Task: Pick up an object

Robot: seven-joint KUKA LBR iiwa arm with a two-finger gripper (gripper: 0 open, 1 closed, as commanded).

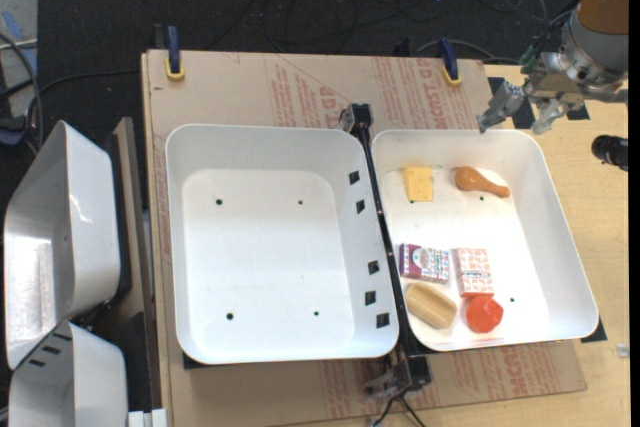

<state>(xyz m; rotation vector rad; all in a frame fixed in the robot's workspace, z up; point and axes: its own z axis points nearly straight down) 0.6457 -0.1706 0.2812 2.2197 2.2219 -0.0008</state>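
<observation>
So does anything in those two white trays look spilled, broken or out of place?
Nothing stands out. The six small items, among them a yellow cheese wedge, a chicken drumstick and a red piece, lie separately in the right bin, none spilled or visibly broken. The gripper hovers above that bin's far edge.

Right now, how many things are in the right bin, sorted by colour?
Yellow: 1, the cheese wedge
Orange-brown: 1, the drumstick
Purple: 1, the small carton
Pink and white: 1, the small box
Tan: 1, the bread roll
Red: 1, the round piece
Total: 6
</observation>
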